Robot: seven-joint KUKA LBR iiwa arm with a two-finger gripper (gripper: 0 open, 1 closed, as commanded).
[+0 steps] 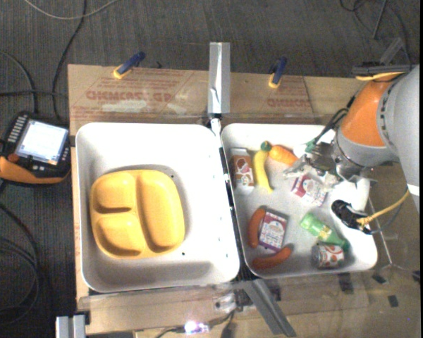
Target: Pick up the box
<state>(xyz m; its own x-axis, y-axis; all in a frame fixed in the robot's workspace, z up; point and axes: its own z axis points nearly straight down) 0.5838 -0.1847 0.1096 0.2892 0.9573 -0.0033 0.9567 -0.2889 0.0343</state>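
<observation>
Yellow divided tray (137,211) in left bin (84,189); banana (261,172) in right bin (370,255)

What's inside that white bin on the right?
The right bin holds a purple box with sausages beside it, a banana, a carrot, a can and small cartons. The pincer covers whatever lies beneath it.

Clutter crowds the right bin (370,258): a banana (261,171), carrot (282,153), 2 sausages (256,225) and a can (330,255) ring the small box (272,230), which touches the sausage at its left. The grey arm (381,129) overhangs the bin's upper right. In the left bin (81,189), open floor surrounds 1 yellow divided tray (137,211).
</observation>
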